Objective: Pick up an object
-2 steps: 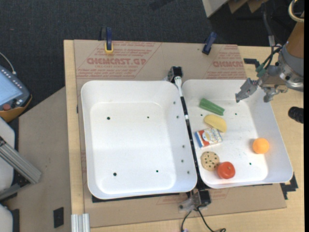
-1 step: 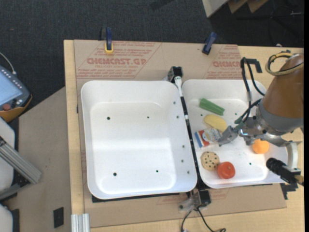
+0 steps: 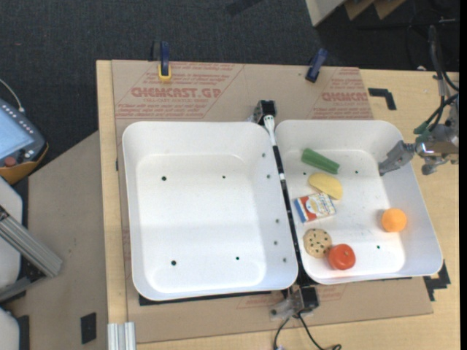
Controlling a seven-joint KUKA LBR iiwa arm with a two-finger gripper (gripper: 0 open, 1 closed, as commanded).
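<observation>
The right bin [image 3: 412, 257] holds several small objects. A green block [image 3: 320, 160] lies near its middle, with a yellow piece [image 3: 326, 185] just below it. A small red, white and blue carton [image 3: 315, 207] sits under that. A round cookie [image 3: 317, 242] and a red tomato-like object [image 3: 341, 257] rest near the front wall. An orange ball [image 3: 394, 219] lies at the right side. My gripper [image 3: 398, 157] hangs over the bin's far right edge, above and apart from the orange ball, with nothing visibly in it.
The left bin [image 3: 139, 195] adjoins the right one along a black seam. Both rest on a cardboard sheet [image 3: 219, 86] held by blue clamps [image 3: 164, 57] at the back. Cables and arm parts [image 3: 441, 122] crowd the right edge.
</observation>
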